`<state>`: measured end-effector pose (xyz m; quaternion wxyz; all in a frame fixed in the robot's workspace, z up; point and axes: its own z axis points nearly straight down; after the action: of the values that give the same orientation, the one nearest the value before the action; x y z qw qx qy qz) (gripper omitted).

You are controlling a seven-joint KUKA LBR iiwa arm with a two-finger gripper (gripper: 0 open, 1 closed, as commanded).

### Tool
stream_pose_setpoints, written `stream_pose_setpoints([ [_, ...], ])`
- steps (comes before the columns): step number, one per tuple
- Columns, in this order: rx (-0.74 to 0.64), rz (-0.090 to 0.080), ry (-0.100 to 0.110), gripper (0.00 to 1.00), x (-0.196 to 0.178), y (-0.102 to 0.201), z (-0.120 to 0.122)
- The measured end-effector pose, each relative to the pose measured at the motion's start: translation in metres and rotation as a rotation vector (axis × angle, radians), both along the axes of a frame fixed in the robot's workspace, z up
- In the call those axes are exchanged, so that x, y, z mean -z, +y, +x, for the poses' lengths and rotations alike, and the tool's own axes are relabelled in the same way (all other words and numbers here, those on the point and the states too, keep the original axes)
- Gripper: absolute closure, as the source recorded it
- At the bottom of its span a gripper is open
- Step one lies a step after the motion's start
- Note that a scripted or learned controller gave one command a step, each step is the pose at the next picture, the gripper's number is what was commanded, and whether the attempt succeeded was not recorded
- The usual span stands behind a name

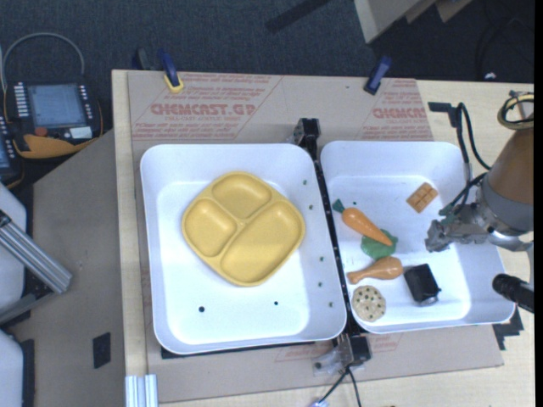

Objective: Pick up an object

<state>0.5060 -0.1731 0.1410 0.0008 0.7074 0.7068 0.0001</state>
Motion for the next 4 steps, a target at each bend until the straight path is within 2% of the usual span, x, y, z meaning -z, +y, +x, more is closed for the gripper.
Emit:
stream_pose_setpoints([
  [1,-0.001,0.000,0.000,1.00,-0.043,0.000,-0.007],
  [2,-0.002,-0.001,-0.003,1.00,-0.063,0.000,-0.006],
  [4,-0.007,0.001,-0.002,1.00,-0.079,0.111,0.027],
])
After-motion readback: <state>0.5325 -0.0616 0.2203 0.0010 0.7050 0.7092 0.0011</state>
